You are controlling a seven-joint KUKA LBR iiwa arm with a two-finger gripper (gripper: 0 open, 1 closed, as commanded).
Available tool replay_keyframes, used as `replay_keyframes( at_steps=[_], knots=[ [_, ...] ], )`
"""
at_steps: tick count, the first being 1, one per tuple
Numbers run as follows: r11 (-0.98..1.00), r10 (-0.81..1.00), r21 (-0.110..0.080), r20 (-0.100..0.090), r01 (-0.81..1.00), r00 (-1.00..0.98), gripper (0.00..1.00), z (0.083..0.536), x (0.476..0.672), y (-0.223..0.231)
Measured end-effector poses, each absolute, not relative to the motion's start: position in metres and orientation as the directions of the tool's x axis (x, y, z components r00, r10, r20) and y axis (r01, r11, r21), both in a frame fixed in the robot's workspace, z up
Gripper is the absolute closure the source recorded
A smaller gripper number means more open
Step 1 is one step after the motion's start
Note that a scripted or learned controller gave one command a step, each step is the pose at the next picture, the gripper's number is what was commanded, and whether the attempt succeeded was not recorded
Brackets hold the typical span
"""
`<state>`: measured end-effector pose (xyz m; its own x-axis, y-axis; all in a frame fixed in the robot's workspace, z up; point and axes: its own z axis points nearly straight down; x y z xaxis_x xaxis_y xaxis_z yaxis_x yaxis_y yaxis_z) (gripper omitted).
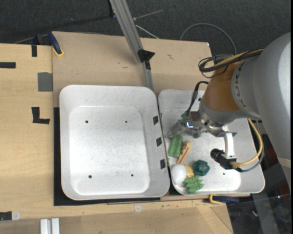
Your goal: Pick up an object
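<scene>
In the right bin (249,179), at its near edge, lie a light green toy (194,184) and a white ball (178,171) – the ball sits toward the near left corner. Just behind them is a dark green lump (201,167). Farther along the left edge rest a green block (175,146) and an orange stick (184,153) (side by side). The gripper (179,128) hangs over the block; whether it is clenched, I cannot tell. The left bin (107,140) lies beside.
</scene>
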<state>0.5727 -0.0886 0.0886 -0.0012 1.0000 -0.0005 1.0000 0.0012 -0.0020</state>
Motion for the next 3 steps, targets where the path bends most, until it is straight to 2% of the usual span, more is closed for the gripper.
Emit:
replay_keyframes(
  at_steps=[1,3],
  knots=[
    [0.001,1.0,-0.002,0.001,1.0,-0.001,1.0,0.099,0.573,-0.088],
    [0.001,1.0,0.003,0.0,1.0,-0.001,1.0,0.199,0.574,-0.096]
  ],
)
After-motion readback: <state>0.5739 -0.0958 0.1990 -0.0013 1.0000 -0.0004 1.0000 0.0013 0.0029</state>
